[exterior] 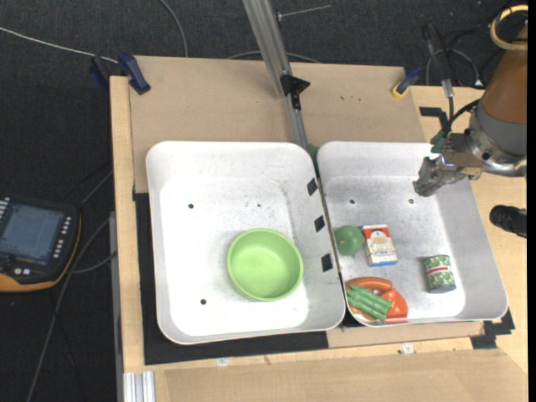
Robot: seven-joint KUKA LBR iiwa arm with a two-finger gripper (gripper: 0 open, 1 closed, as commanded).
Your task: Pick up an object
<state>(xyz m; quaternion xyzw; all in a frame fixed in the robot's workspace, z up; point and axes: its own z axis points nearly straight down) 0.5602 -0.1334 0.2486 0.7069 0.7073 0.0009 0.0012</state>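
Vegetable packet (377,301) lies well below the claw (425,182), hovering right-bin (477,224), grip state unclear.

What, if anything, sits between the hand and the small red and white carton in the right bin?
Nothing visible. The hand is over the right bin's upper right part, and only bare white bin floor separates it from the carton. The green ball lies left of the carton, the can lower right.

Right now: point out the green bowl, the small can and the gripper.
green bowl (265,264), camera view, inner floor of the bowl.
small can (438,273), camera view, green label on its side.
gripper (425,182), camera view, dark fingertip end.
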